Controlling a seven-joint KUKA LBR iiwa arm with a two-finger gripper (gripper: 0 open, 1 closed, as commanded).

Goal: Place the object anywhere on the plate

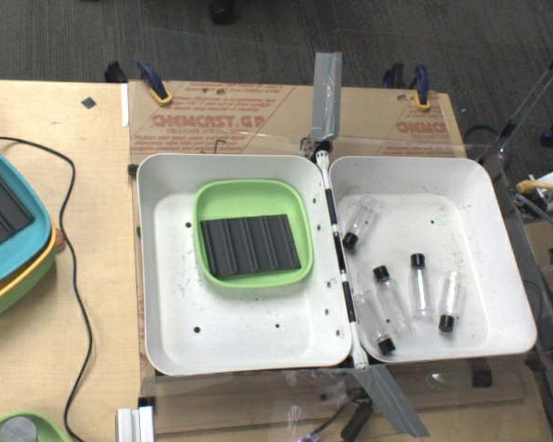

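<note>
A square green plate (295, 201) sits in the left white bin (166, 320), toward its back. A dark ribbed slab (252, 245) lies flat on the plate. In the right white bin (498, 330) lie several clear vials with black caps: one vial (358, 223) near the back left, one vial (418, 282) in the middle, another vial (449, 302) to its right, and two vials (382, 311) at the front left.
A metal divider strip (335, 247) runs between the two bins. Clamps (154, 81) hold a cardboard sheet behind the bins. Stacked teal and yellow plates (28, 247) stand on the bench at far left, with a black cable (74, 274) beside them.
</note>
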